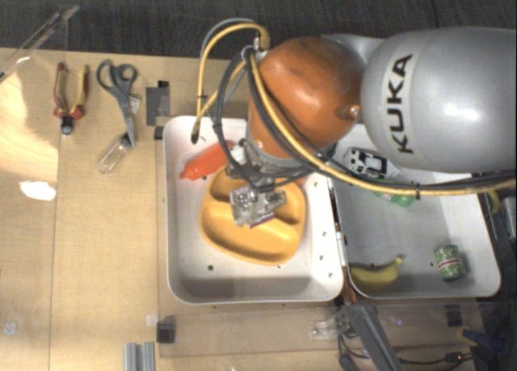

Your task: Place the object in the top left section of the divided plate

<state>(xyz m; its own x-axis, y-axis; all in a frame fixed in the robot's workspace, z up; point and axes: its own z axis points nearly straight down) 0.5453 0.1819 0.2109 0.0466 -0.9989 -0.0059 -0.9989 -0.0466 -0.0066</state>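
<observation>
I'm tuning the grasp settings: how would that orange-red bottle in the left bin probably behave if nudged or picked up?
The orange-red bottle lies on its side against the yellow divided plate, so its rounded body would probably roll when nudged. It looks like smooth plastic, likely light and a bit slippery. Its narrow cap end may slip from the gripper.

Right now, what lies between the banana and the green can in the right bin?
Bare white bin floor separates the banana from the green can, seen in the camera view.

"KUKA" in black letters on the grey arm (420, 103)
</observation>
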